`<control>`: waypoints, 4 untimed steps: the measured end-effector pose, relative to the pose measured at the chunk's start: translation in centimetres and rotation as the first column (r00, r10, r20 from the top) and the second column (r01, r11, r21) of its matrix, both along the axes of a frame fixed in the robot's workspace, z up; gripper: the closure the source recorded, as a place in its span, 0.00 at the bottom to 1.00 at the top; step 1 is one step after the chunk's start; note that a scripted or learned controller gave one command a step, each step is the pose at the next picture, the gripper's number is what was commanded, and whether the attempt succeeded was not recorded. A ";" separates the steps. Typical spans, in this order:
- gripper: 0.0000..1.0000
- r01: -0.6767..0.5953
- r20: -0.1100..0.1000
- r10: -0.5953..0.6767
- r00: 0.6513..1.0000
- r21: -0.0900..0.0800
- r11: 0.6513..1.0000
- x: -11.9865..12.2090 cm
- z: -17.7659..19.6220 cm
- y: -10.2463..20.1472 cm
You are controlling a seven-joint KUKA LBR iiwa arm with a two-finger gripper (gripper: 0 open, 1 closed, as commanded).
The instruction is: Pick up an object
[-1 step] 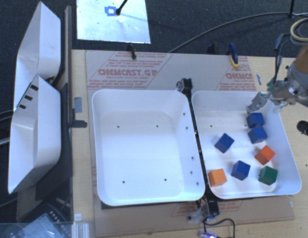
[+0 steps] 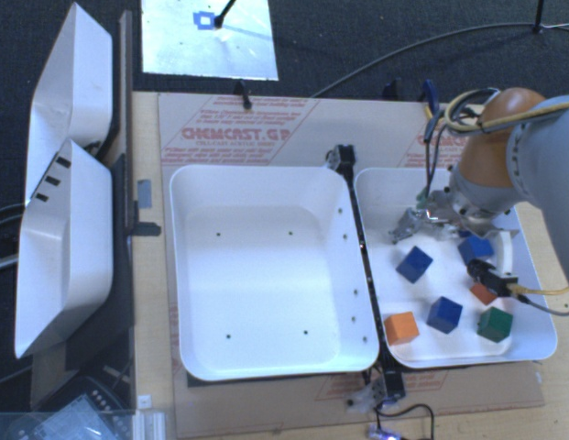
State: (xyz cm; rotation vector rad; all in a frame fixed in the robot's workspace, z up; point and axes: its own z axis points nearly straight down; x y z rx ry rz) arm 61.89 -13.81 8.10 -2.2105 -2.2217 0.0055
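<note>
The pincer point(image 2: 414, 225) hangs low over the right bin point(image 2: 541, 342), its fingers spread and gripping nothing; a blue block point(image 2: 414, 264) lies just below it, apart from the fingertips; a second blue block point(image 2: 444, 313) and an orange block point(image 2: 401, 327) sit farther toward the near rim; a green block point(image 2: 495, 324) rests well off to its right; the left bin point(image 2: 188, 273) stands on the pincer's other side.

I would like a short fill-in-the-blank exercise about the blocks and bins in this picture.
1. The orange block lies in the ___ bin.
2. The block nearest the right bin's front right corner is ___.
3. The arm reaches over the ___ bin.
4. The left bin holds ___ blocks.

Missing words: right; green; right; no
</note>
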 end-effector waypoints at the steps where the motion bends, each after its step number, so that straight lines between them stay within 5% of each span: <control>1: 0.00 0.006 0.005 -0.006 1.000 -0.002 1.000 -7.5 0.5 1.2; 2: 1.00 0.005 0.010 -0.005 1.000 -0.003 1.000 -7.3 1.6 1.2; 3: 1.00 -0.003 0.018 0.003 1.000 -0.002 1.000 2.0 11.0 7.7; 4: 1.00 -0.003 0.009 0.003 1.000 0.000 1.000 1.8 12.1 16.2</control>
